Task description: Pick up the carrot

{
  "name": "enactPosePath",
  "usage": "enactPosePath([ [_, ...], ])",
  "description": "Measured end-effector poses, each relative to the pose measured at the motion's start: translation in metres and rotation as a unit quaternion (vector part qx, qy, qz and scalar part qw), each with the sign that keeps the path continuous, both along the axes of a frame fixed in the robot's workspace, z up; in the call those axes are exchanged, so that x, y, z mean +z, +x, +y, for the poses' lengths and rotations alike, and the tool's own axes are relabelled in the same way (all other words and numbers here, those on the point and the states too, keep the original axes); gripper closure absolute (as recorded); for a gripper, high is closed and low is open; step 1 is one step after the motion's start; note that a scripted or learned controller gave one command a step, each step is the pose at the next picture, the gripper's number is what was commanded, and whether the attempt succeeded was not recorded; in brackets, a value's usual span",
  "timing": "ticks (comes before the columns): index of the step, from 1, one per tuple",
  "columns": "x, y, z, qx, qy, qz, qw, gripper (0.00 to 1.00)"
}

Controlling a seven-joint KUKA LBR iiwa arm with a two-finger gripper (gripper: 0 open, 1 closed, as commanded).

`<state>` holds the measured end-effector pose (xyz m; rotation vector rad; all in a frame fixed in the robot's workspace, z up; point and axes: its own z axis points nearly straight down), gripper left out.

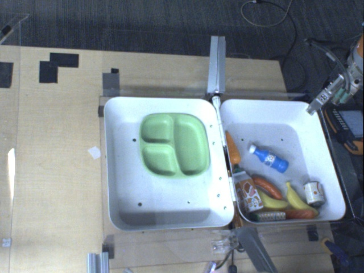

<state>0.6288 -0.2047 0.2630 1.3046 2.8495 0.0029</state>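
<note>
The carrot (232, 148) lies in the right bin (296, 118), pressed against that bin's left wall, its length running along the wall. Near it, toward the bin's middle, a small blue bottle (269, 158) lies on its side. Along the near edge sit a small carton (248, 193), a red-orange sausage-like piece (267, 186), a banana (294, 197) and a metal can (313, 193) — all crowded together. The left bin (119, 152) holds a green divided tray (173, 144). The pincer (321, 98) hangs at the view's right over the right bin's far right corner, well apart from the carrot; whether it is spread or pressed together, I cannot tell. Both bins rest on the wooden desk (51, 169).
</note>
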Motion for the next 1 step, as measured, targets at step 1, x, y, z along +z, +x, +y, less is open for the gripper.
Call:
enactPosePath([
  [1, -0.0479, 0.0353, 0.0004, 0.166, -0.0015, -0.001, 0.9861, 1.0],
])
